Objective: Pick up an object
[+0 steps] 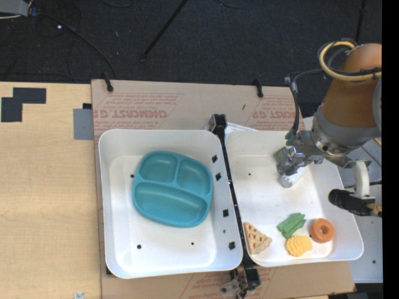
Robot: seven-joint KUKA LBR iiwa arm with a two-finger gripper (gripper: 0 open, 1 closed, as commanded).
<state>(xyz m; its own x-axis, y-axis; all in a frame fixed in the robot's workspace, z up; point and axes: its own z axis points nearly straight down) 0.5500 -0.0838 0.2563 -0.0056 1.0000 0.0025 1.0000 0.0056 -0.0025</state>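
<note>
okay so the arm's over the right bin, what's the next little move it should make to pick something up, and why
Probably shift the gripper toward the near edge of the right white bin, above the green toy vegetable. The gripper sits over bare bin floor in the middle, while all the toys, including the orange ring, yellow corn piece and waffle-patterned wedge, lie clustered along that near edge.

Grey arm [349, 120]; orange band above wrist; yellow cable loop on top; silver metal claw [288, 178].
</note>
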